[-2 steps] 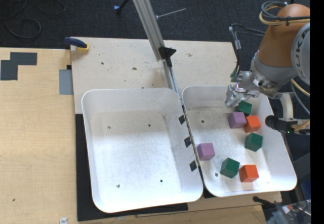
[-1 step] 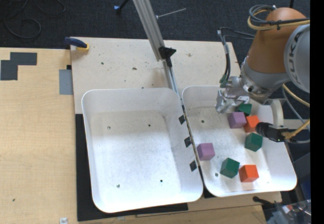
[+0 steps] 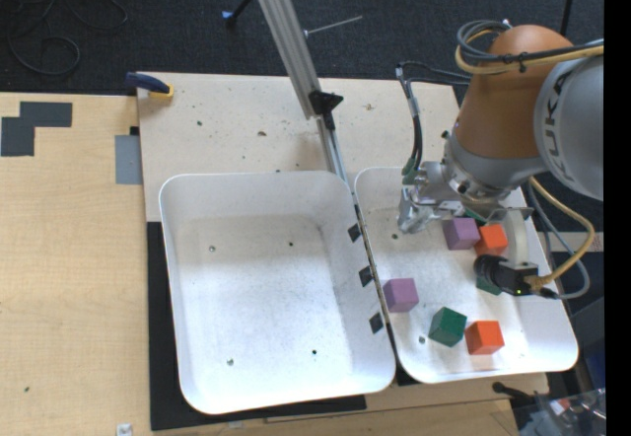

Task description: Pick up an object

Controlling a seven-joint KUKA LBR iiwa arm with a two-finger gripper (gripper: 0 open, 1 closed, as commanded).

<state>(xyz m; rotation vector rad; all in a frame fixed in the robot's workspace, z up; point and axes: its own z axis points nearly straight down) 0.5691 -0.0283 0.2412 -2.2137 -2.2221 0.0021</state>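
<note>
In right bin [image 3: 552, 350]: matte cubes; metallic end effector [image 3: 418, 211] above.

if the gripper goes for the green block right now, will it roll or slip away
Rolling looks unlikely: the green block has flat faces and sits square on the bin floor. It seems rigid, so it should hold its shape under a squeeze. A glancing push would probably slide it on the smooth floor, maybe into the orange block beside it.

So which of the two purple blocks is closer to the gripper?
The purple block beside the orange block, just right of the gripper. The other purple block lies lower, near the bin divider.
</note>
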